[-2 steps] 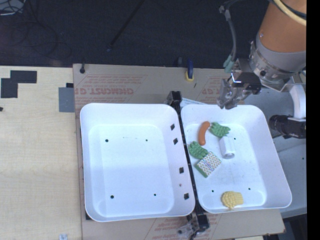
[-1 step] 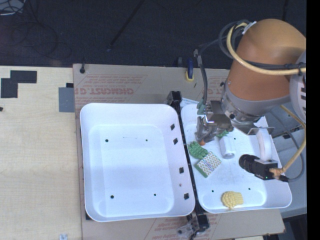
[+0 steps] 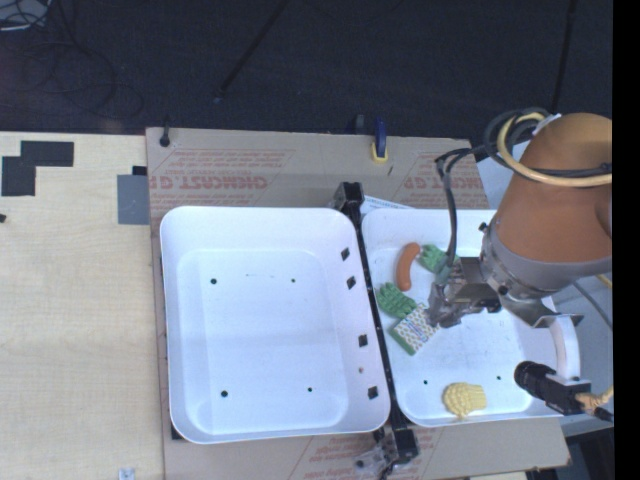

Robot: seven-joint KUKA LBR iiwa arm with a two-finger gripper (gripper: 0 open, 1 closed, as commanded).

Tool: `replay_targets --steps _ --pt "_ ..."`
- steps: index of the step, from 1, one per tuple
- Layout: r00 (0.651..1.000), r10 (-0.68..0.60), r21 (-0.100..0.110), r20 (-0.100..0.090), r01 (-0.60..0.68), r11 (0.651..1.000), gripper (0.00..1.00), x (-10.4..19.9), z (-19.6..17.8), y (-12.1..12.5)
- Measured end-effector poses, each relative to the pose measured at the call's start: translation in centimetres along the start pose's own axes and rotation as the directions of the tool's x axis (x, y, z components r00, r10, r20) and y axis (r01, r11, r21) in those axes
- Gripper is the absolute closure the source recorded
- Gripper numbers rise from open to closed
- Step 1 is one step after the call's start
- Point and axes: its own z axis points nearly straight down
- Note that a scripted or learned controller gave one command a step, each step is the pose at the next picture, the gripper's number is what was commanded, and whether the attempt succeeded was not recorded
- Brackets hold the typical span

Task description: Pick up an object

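In the right bin (image 3: 500,353) lie several small things. An orange sausage (image 3: 405,265) sits near the bin's back left, with a small green piece (image 3: 432,259) just right of it. A green ridged block (image 3: 396,299) lies below them, and a flat green-and-white packet (image 3: 413,332) lies in front of that. A yellow corn cob (image 3: 464,399) rests near the front rim. My gripper (image 3: 441,311) hangs low over the bin, right beside the packet's right edge. Nothing shows between its tips.
The left bin (image 3: 190,268) stands beside the right one, parted by a black clamped divider (image 3: 362,298). The arm's orange and grey body (image 3: 555,208) covers the right bin's far right side. Brown cardboard (image 3: 250,173) borders the bins.
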Motion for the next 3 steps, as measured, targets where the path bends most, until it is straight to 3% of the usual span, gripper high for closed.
replay_targets --steps 1,2,3 --pt "1.0 -0.012 -0.015 -0.001 0.012 1.0 1.0 5.0 -2.8 7.6" --pt "1.0 -0.011 -0.014 -0.001 0.011 1.0 1.0 9.4 -7.2 8.6" --pt "1.0 -0.012 -0.006 -0.002 0.012 1.0 1.0 13.0 -7.5 0.3"
